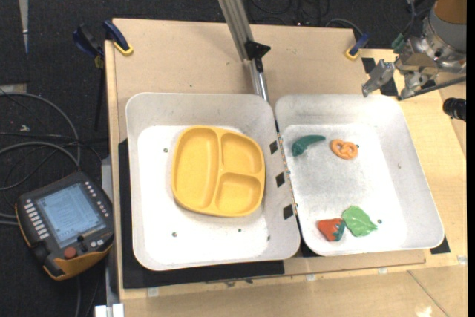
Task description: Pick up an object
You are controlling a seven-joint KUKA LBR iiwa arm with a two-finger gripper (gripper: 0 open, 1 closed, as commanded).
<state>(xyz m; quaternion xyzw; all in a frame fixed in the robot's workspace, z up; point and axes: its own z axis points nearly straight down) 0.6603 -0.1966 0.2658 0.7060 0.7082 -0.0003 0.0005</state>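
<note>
The right bin [401, 159] holds a dark green pod-shaped toy [306, 145], an orange pretzel-like toy [344, 149], a light green leafy toy [359, 221] and a small red piece [329, 229] touching it. My gripper [392, 85] hangs over the bin's far right corner, above and behind the objects. Its fingers stand apart, open, with nothing between them. The orange pretzel-like toy lies closest to it, to the lower left.
A yellow divided plate [219, 171] lies in the left bin [148, 159]. A metal pole [234, 4] slants down to the gap between the bins. A teach pendant [63, 223] sits off the bench at the lower left. Clamps [119, 41] grip the bench's far corners.
</note>
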